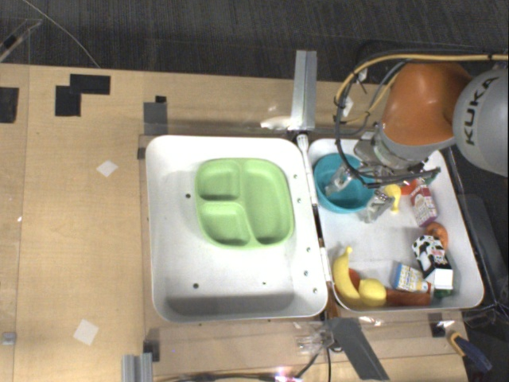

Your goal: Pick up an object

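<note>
Camera view: pincer over blue bowl, banana nearby.

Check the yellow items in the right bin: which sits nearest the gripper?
The small yellow toy just right of the gripper; the banana and lemon lie at the bin's near edge.

A robotics lab: a wooden bench with black marker squares, metal brackets at its bin edges, dark carpet, loose cables.

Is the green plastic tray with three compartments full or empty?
Empty. The green plastic tray in the left white bin shows bare green compartments.
</note>
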